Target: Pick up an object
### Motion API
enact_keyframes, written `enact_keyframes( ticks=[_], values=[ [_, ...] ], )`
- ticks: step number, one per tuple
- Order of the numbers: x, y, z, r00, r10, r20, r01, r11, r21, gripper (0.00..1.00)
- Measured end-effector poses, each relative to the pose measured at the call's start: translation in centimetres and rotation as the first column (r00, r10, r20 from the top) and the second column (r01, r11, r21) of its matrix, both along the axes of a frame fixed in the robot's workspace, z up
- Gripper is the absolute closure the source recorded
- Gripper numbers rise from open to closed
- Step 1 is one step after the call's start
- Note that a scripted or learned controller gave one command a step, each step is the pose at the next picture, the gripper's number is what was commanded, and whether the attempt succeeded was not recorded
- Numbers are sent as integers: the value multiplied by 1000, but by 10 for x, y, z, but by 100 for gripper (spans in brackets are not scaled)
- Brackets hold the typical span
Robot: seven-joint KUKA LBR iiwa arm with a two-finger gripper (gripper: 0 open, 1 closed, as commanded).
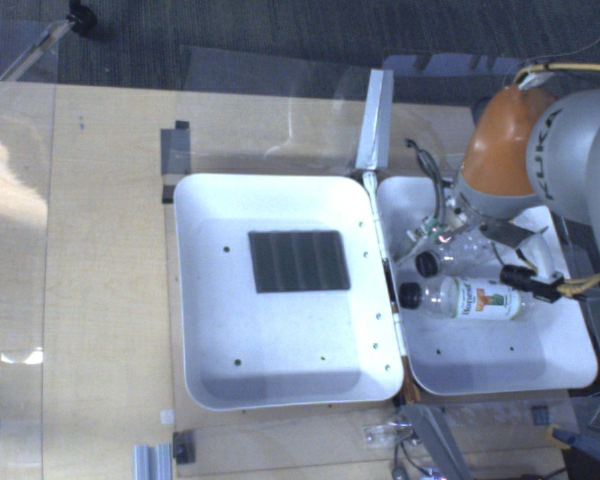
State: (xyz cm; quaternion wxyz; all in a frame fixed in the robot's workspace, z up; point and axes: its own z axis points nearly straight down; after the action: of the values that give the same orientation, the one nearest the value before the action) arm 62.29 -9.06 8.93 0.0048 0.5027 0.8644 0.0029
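Observation:
Two clear plastic bottles with black caps lie on their sides in the right bin [500, 363]. The nearer one, the labelled bottle [475, 299], carries a white and orange label and points its cap left. The plain bottle [462, 255] lies just behind it, partly under the arm. My gripper [438, 232] hangs low over the plain bottle's cap end, near the bin's left wall. The grey arm with its orange band [502, 148] reaches in from the right and hides the bin's back right part.
The left bin [210, 268] holds a flat dark grey ribbed pad [298, 261] near its middle. A metal divider post [374, 118] rises between the bins at the back. Cables run by the bottles on the right.

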Motion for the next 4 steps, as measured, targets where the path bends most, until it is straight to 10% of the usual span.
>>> enact_keyframes(
  ticks=[1, 2, 3, 4],
  values=[
    [-14, -3, 1, 996, 84, 3, -84, 996, -1, 0],
    [-11, -1, 14, 996, 83, 12, -83, 997, 0, 100],
    [-11, -2, 14, 996, 83, 12, -83, 997, 0, 0],
    [48, 15, 99, 983, 185, 0, -185, 983, -2, 0]
  ],
)
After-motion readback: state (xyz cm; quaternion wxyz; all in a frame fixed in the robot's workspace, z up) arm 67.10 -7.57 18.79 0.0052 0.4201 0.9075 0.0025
